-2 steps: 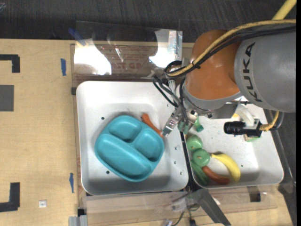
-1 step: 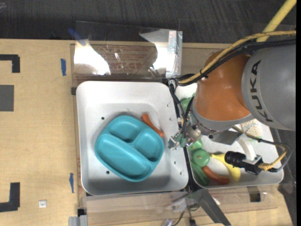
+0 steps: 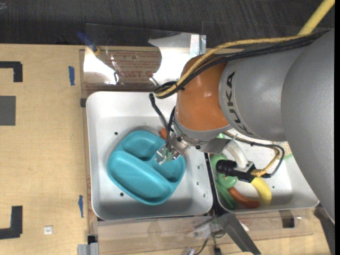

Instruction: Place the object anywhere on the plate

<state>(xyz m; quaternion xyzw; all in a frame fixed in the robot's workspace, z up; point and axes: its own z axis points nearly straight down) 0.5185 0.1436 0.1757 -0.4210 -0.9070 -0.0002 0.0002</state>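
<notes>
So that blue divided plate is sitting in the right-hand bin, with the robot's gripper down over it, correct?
Not quite. The camera view shows the blue divided plate in the left bin, not the right one. The gripper is indeed down over it.

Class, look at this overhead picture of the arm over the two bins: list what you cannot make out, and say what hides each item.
1. Gripper over the teal divided plate: too small and blurred to tell whether it holds anything.
2. Right bin: the arm covers most of it.
3. Items in the right bin, including a yellow piece and a green piece: partly hidden by the arm and cables, so their identity is unclear.
</notes>
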